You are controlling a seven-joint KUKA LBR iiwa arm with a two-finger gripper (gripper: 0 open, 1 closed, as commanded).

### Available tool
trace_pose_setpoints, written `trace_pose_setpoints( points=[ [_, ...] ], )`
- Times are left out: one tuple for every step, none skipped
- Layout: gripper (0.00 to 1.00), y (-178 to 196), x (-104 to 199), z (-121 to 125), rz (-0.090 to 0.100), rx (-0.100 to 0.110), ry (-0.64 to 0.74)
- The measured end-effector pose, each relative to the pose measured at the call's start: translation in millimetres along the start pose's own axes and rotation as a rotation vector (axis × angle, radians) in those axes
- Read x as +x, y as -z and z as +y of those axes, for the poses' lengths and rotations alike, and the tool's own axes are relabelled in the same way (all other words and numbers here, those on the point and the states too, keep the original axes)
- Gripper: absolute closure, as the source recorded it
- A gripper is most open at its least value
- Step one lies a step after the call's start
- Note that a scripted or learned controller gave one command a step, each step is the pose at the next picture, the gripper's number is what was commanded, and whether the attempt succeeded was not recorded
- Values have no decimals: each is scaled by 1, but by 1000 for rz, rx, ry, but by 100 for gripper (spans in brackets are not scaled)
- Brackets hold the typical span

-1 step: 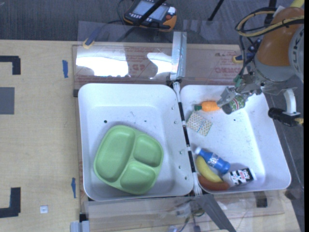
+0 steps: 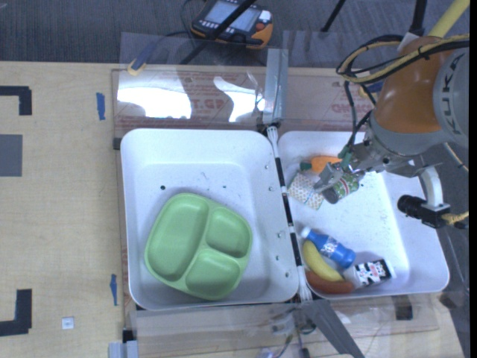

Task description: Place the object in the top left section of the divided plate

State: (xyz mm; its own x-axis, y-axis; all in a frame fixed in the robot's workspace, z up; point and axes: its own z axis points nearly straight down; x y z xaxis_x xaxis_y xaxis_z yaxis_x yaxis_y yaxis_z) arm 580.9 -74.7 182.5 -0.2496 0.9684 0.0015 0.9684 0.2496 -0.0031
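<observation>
Divided plate long axis diagonal; hand right bin.

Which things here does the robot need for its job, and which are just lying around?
For the job:
- green divided plate in the left bin
- gripper, over the right bin

Just lying about, all in the right bin:
- blue bottle
- banana
- black-and-white box
- orange thing
- patterned packet
</observation>
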Motion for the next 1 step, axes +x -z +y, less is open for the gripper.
trace_pose_setpoints(
  points=[
    [100, 0, 26, 2, 0, 1, 78]
  ],
)
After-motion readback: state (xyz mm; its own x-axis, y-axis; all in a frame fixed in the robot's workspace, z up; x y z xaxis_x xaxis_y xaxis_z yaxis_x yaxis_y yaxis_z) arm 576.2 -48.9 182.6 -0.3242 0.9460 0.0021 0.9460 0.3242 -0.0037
